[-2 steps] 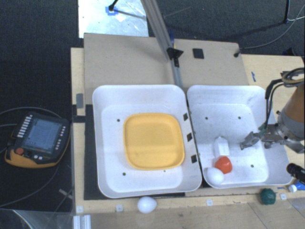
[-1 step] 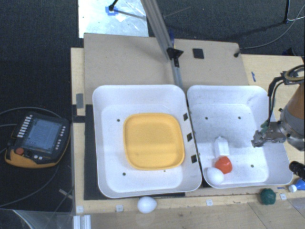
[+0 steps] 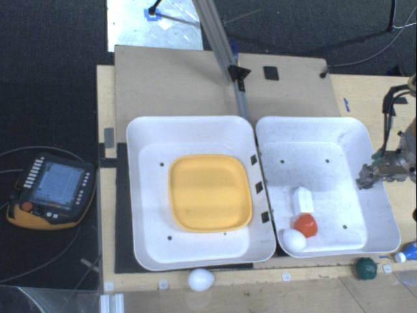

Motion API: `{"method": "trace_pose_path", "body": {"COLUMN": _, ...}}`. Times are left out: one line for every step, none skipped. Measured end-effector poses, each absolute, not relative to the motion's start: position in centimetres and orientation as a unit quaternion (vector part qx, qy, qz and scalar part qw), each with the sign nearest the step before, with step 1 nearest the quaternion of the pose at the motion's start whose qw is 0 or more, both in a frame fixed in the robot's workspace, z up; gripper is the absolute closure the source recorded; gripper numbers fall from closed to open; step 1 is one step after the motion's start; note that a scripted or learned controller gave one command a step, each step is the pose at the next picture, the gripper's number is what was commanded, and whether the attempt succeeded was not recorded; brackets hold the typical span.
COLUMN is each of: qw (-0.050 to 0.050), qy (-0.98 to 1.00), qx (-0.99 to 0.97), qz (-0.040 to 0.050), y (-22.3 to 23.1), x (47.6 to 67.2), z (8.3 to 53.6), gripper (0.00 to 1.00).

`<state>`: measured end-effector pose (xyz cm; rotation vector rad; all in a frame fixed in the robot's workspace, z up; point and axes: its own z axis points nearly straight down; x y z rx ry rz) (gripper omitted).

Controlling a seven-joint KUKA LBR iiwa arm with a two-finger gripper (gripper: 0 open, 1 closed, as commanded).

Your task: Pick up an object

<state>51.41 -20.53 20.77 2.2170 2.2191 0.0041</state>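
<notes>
On the bench stand two white bins. Inside the left bin [image 3: 146,175] lies one yellow plate [image 3: 210,192]. Inside the right bin [image 3: 352,175] are three things near its front-left corner: one white block [image 3: 303,199], one red ball [image 3: 305,225] touching it, and one white egg [image 3: 294,240]. The block's long axis points away from the front rim. A second egg [image 3: 201,280] and a green ball [image 3: 366,268] lie outside. The gripper [image 3: 373,175] hangs over the right rim, holding nothing; whether it is apart or together I cannot tell.

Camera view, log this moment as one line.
gripper: right bin's right edge, holding nothing | red ball, white block: unpicked | yellow plate: left bin
</notes>
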Motion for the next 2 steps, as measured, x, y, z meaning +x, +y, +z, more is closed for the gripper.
{"method": "trace_pose_path", "body": {"qw": 0.001, "qy": 0.707, "qx": 0.707, "qz": 0.0008, "y": -20.5, "x": 51.5, "z": 24.2, "gripper": 1.0}}
{"method": "trace_pose_path", "body": {"qw": 0.0, "qy": 0.709, "qx": 0.705, "qz": 0.0006, "y": -15.0, "x": 52.3, "z": 23.2, "gripper": 1.0}}
